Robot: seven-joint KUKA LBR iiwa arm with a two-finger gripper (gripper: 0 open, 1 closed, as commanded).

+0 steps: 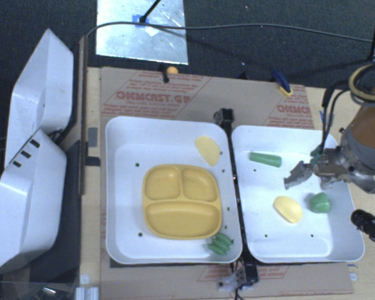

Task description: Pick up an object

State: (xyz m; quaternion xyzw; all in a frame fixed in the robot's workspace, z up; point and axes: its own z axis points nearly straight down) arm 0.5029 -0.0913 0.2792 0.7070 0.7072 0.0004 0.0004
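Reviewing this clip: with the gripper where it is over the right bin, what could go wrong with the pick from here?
1. The gripper hangs between the green cylinder, the yellow piece and the green lump, over none of them; a straight descent would likely close on bare bin floor.
2. The yellow piece looks flat and smooth, so the fingers may slide off it.
3. The green lump lies close under the wrist, so the arm may knock it on descent.

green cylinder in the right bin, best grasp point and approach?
Grip the green cylinder at its middle, fingers closing across its short width. It lies flat, long axis running left-right in the camera view, with bare floor of the right bin on both long sides. Probably come straight down from above; the gripper is already near its right end.
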